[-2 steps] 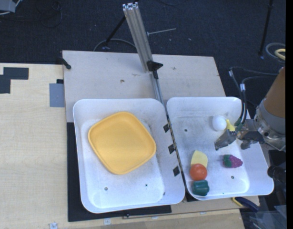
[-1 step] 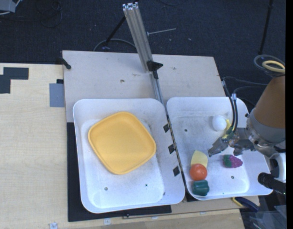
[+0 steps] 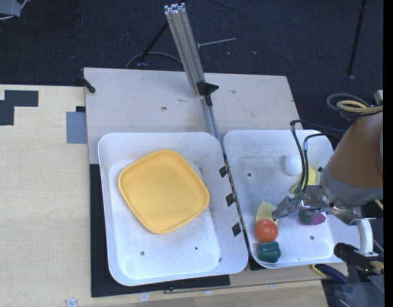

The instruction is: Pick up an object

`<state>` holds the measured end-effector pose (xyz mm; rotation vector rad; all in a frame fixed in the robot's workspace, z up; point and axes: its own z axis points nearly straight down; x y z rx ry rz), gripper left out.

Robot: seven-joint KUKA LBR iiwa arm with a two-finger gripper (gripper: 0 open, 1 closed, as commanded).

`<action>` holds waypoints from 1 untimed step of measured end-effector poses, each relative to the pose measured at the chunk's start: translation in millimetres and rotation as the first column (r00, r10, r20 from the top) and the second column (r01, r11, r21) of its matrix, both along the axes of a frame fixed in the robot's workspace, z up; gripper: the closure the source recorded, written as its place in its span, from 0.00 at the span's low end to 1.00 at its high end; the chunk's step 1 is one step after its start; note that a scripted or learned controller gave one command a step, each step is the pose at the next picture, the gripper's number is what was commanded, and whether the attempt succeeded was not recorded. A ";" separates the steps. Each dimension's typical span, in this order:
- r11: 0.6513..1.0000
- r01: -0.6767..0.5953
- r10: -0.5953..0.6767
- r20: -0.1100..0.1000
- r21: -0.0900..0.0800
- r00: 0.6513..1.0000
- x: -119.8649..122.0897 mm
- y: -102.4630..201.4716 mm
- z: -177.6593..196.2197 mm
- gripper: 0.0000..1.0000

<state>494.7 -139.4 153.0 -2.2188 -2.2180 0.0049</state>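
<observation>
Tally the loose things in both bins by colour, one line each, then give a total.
Yellow: 2, plate and wedge
White: 1, ball
Red: 1, ball
Green: 1, block
Purple and green, partly hidden under the gripper: 1
Total: 6

The scene is lit evenly and fairly brightly from above, with no single strong source to be made out. The two white bins [image 3: 177,261] are rendered bright, close to washed out along their rims, and a grainy, speckled texture is seen on their floors. Soft, short shadows are cast beneath the yellow plate [image 3: 163,190] toward the counter's [image 3: 145,101] near edge. The floor beyond the counter's far edge is left very dark, and cables there are barely resolved. Focus is soft overall; the small items near the claw [image 3: 298,206] are blurred into patches of colour. The aluminium rail [image 3: 186,43] carries a mild sheen.
</observation>
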 end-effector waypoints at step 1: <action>1.000 -0.001 0.001 0.001 0.000 1.000 -1.7 2.5 -42.1 0.00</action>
